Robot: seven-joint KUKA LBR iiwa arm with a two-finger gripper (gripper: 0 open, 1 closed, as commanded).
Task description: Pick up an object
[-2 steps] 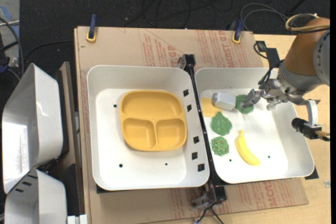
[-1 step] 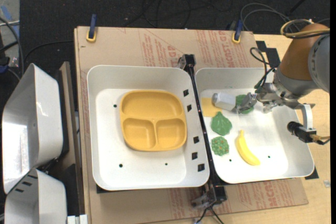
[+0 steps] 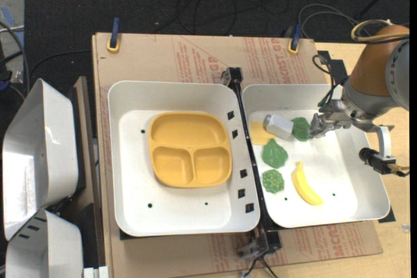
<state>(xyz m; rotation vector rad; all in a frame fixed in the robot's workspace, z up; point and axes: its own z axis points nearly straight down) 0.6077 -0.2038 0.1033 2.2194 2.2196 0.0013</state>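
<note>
Yellow tray [image 3: 190, 147]: smooth matt plastic. Banana [image 3: 306, 185]: glossy plastic. White bins [image 3: 124, 159]: smooth plastic. Bench [image 3: 195, 55]: matt cardboard.

Grey arm [image 3: 384, 84] with orange band reaching in from the right, bent down low, pincer [image 3: 317, 125] pointing left

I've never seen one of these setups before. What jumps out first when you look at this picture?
The big yellow plastic plate with three compartments stands out, lying alone in the left white bin. The right white bin holds a yellow toy banana and green toy vegetables. From the right, the grey arm with its orange band reaches in, its gripper low beside a green piece.
</note>
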